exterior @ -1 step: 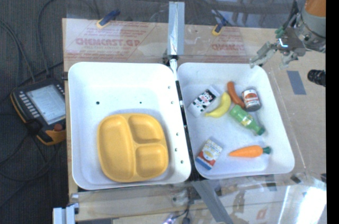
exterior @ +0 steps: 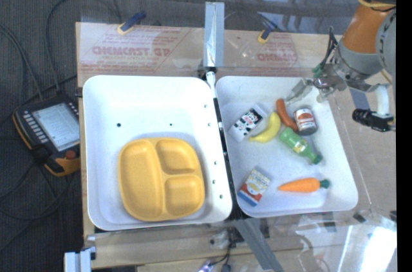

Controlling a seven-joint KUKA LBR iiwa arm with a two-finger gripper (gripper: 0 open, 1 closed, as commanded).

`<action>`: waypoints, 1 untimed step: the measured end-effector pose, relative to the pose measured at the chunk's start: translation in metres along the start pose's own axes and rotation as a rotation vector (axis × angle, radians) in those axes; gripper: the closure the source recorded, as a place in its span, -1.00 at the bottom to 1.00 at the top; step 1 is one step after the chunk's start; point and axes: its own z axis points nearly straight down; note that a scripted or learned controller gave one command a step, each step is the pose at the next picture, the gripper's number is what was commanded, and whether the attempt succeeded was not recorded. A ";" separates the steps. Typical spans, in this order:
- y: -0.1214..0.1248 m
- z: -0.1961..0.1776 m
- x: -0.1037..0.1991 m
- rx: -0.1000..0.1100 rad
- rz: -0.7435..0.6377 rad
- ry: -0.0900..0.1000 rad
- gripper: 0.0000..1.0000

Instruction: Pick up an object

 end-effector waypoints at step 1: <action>0.003 0.061 0.007 -0.009 0.050 0.007 -1.00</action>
